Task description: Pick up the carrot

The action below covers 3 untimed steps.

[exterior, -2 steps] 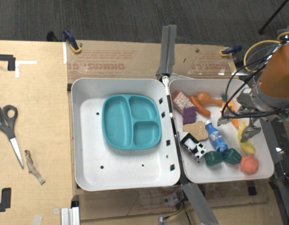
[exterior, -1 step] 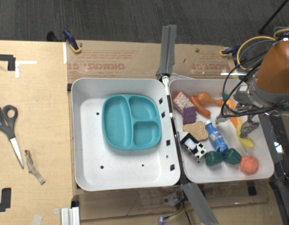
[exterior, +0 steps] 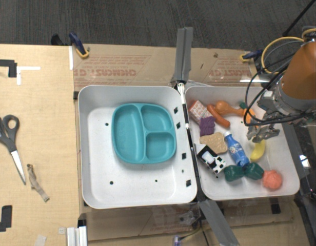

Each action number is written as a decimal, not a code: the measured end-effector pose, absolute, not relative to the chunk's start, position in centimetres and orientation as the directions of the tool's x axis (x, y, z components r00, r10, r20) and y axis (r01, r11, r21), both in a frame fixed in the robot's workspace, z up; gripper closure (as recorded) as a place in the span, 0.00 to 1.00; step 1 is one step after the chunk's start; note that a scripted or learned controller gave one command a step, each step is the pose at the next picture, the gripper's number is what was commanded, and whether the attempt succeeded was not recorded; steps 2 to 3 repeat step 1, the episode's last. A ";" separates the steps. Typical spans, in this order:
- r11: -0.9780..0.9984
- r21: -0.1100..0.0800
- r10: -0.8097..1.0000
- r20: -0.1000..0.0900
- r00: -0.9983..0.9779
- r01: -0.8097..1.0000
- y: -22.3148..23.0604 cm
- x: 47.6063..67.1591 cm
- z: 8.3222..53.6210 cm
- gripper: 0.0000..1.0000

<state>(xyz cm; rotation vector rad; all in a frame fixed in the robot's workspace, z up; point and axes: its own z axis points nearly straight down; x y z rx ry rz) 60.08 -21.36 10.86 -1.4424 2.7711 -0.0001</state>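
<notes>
The carrot [exterior: 219,114] is an orange, elongated piece lying at a slant in the back middle of the right bin [exterior: 289,152]. My gripper [exterior: 264,134] hangs over the right part of that bin, to the right of the carrot and apart from it, just above a yellow banana [exterior: 257,150]. Its fingers stand open with nothing between them.
Around the carrot lie a purple block [exterior: 206,124], a pink-white box [exterior: 197,108], toast [exterior: 214,142], a blue bottle [exterior: 236,149], a black-and-white toy [exterior: 213,161], two green pieces [exterior: 233,173] and a salmon ball [exterior: 272,180]. The left bin [exterior: 96,178] holds a teal divided plate [exterior: 144,133]. Scissors [exterior: 9,137] lie far left.
</notes>
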 end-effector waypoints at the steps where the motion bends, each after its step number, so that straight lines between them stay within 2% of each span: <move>1: 0.574 -0.008 -0.819 -0.017 -0.574 -0.819 -21.3 60.1 10.9 0.00; 3: 0.574 -0.008 -0.819 -0.017 -0.574 -0.819 -21.3 60.1 10.9 0.00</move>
